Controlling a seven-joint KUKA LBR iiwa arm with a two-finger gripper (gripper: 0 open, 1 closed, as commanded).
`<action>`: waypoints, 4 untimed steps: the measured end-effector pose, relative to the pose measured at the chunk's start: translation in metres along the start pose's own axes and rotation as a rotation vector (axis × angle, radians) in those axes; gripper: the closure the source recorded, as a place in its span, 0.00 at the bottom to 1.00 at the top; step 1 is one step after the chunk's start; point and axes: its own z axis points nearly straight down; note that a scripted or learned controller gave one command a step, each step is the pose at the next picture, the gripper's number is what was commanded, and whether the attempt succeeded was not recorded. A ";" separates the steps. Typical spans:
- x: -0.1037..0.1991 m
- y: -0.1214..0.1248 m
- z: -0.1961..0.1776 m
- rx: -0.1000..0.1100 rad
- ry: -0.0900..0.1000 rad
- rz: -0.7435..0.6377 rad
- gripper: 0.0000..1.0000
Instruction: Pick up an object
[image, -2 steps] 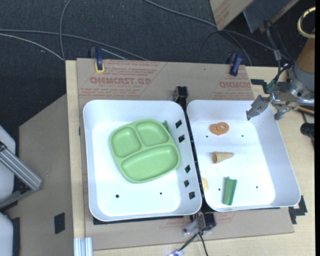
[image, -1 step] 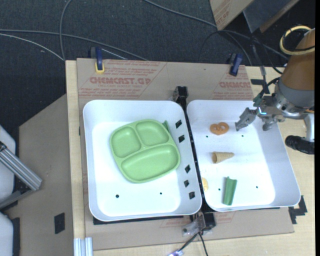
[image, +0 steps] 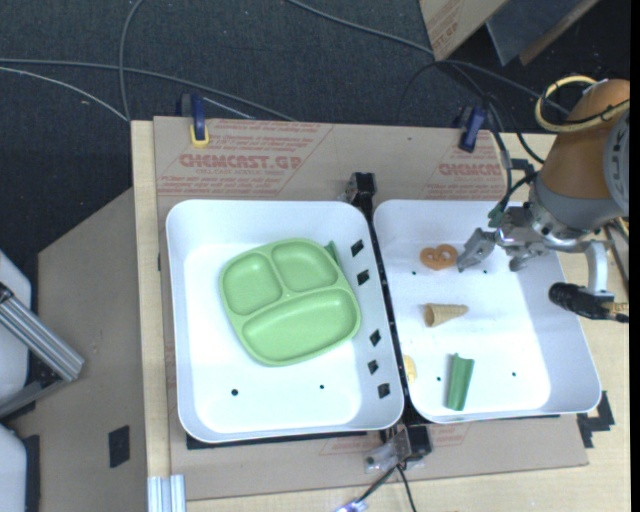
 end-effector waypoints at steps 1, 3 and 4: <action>0.001 0.000 0.052 0.000 0.000 0.001 0.00; 0.004 0.006 -0.007 -0.011 -0.003 0.000 1.00; -0.006 0.009 -0.061 -0.013 -0.004 0.001 1.00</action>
